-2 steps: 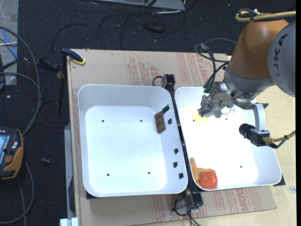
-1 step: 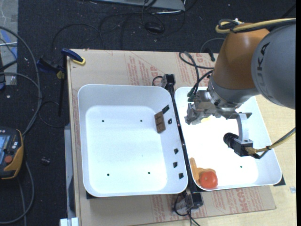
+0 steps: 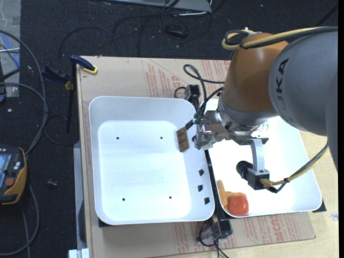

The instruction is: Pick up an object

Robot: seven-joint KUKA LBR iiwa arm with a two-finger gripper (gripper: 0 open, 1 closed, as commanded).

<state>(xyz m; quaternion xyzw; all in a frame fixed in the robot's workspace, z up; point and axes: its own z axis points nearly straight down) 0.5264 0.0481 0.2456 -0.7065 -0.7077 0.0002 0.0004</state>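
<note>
Found the gripper (image 3: pixel 203 136) low over the shared wall of the two bins, just beside a brown block (image 3: pixel 183 140) at the right edge of the left bin (image 3: pixel 107 144). Could not tell whether spread or closed. Noted a red ball (image 3: pixel 238 203) well apart, in the near corner of the right bin (image 3: pixel 301 160). Judged two risks: striking the wall, or nudging the brown block aside instead of catching it.
</note>
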